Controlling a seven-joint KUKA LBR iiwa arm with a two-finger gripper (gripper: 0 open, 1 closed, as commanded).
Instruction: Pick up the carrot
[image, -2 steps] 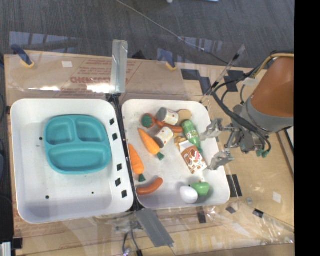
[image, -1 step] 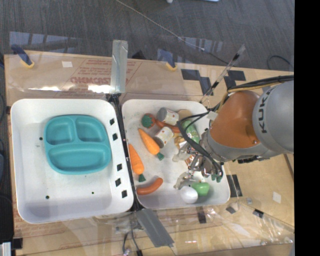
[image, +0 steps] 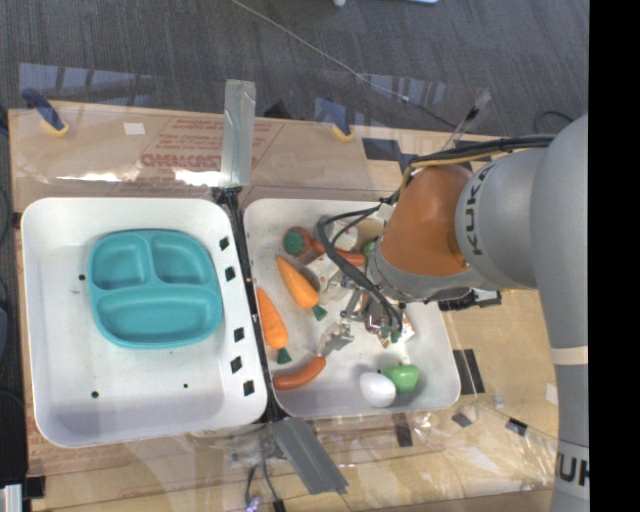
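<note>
The two-finger metal gripper (image: 352, 322) was largely masked by the grey arm (image: 520, 230) and its orange band (image: 425, 235) – whether it was released or clenched could not be told, and nothing could be made out in its grasp. The gripper's metal parts were seen low over the middle of the right-hand shallow white plastic bin (image: 435, 375), among a tangle of thin cables. Part of that bin's far end was hidden beneath the wrist, and a small green object (image: 297, 240) and something pale beside it were only partly made out there.

The smooth orange tapered plastic carrot (image: 298, 282) was seen lying flat on the bin floor just left of the gripper, its green stub toward the gripper. A second, longer orange carrot (image: 272, 320) was laid along the bin's left wall – close to the first but apart from it. A glossy reddish-brown sausage-shaped toy (image: 300, 373) was found near the bin's near edge, with a white egg-shaped object (image: 377, 388) touching a rounded green toy (image: 404, 377) in the near right corner.

In the left white bin (image: 60, 400) a teal moulded plastic tray with three compartments (image: 155, 287) was set, nothing in them. Both bins were seated on a bench covered in clear plastic sheeting (image: 120, 150) over brown cardboard.
</note>
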